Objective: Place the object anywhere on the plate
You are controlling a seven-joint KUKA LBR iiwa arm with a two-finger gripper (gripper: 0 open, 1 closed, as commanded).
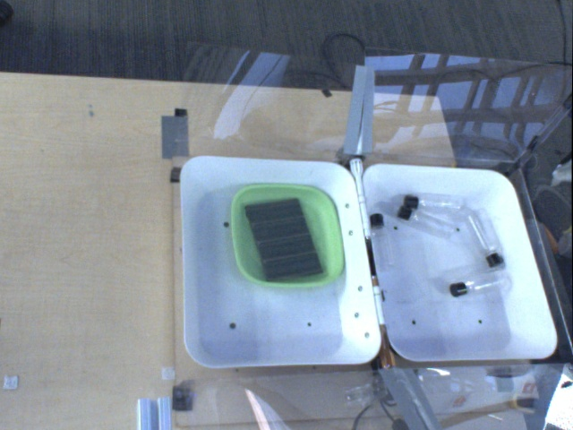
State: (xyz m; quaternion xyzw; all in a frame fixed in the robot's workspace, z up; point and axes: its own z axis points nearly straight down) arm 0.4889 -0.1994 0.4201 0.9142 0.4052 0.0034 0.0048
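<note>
A green square plate (333, 240) sits in the left white bin (269, 330), toward its upper middle. A dark grey ribbed rectangular block (283, 238) lies flat on the plate, covering most of its centre. In the right white bin (448, 330) lie several clear tubes with black caps: one (433, 213) near the upper left, one (484, 243) on the right, one (474, 286) lower down.
A small black cap (376, 220) lies at the right bin's left edge. A grey metal bar (360, 115) runs up from the seam between the bins. The wooden bench (89, 240) spreads to the left, with a grey bracket (175, 135) above the left bin.
</note>
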